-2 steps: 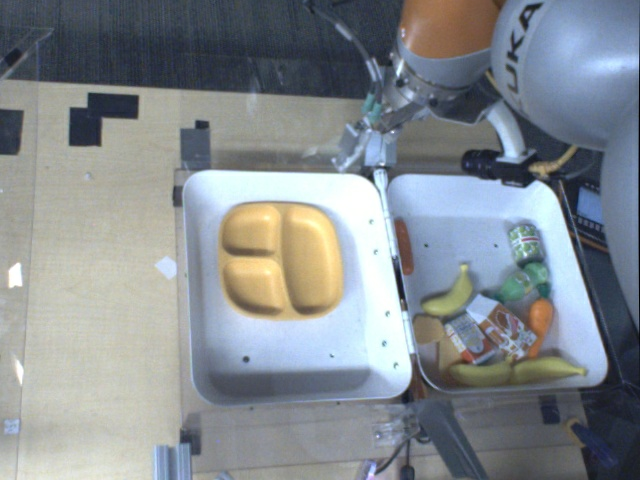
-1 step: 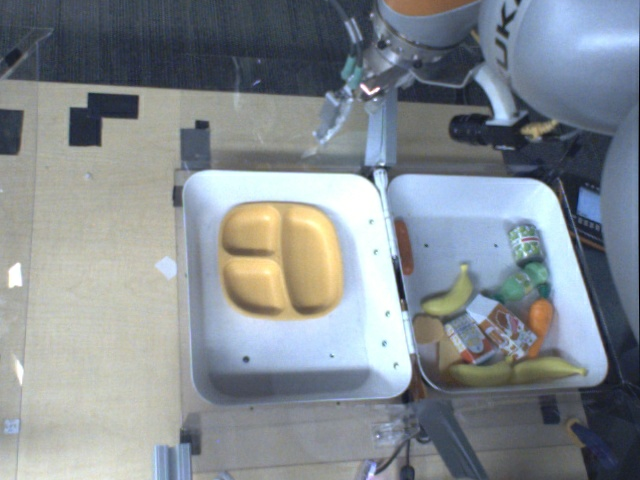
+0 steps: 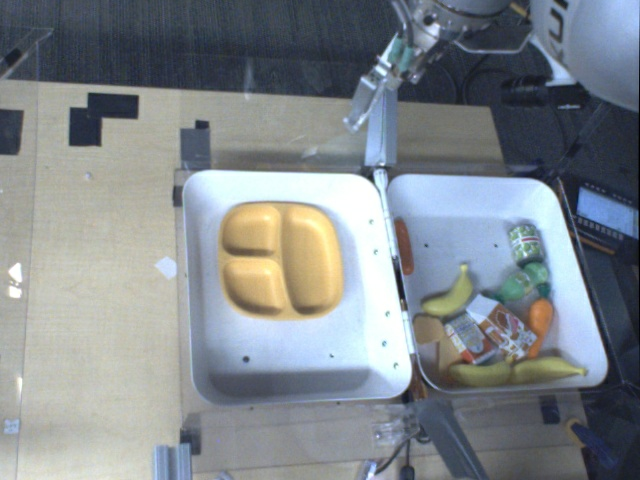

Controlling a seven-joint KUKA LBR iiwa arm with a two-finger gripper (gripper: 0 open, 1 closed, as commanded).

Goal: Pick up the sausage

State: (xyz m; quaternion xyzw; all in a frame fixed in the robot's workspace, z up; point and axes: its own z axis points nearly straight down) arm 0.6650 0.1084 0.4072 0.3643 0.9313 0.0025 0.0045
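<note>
Lying against the right bin's left wall, sausage

The arm reaches in from the right, gripper angled down-left.

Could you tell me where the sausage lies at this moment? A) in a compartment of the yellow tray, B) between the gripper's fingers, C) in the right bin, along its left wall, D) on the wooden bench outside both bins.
C: the sausage lies lengthwise in the right bin, close along its left wall, apart from the bananas and the gripper above the bins.
</note>
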